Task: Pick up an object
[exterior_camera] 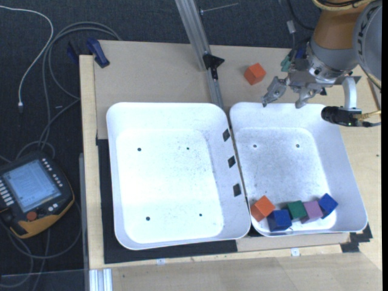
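Observation:
Several small blocks lie in a row along the near edge of the right bin (339, 162): an orange block (263, 207), a dark blue block (279, 219), a green block (296, 210), a pink-purple block (313, 210) and a blue block (327, 204). Another orange block (255, 73) rests on the bench beyond the bins. My gripper (284, 97) hangs over the far rim of the right bin, open, with nothing between its fingers. It is far from the row of blocks.
The left bin (121, 162) stands beside the right one. A slanted metal post (194, 23) rises behind the bins. A black cylinder (339, 115) juts from the arm over the right bin's far right corner. Cables and a teach pendant (30, 190) lie off the bench at left.

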Motion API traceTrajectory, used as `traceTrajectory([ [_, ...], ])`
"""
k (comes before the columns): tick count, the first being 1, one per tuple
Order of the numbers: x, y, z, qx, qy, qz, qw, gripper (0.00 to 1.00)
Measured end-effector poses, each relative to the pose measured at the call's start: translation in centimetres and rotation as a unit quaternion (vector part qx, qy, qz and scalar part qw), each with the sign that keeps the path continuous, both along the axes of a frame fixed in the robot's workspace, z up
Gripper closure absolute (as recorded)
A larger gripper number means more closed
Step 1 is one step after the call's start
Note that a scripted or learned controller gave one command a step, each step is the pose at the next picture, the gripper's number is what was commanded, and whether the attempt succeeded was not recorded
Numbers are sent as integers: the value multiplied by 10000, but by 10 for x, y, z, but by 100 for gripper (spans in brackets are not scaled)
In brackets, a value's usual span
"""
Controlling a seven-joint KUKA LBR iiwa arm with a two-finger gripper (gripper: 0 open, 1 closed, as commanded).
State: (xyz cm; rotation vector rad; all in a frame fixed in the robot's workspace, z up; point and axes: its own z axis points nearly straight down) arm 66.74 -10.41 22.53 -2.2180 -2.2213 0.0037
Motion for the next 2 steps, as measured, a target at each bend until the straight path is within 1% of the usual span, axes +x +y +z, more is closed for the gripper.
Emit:
traceTrajectory([
  [1,1,0,12,-5,-17,8,10000,100],
  [2,-13,70,14,19,-5,30,10000,100],
])
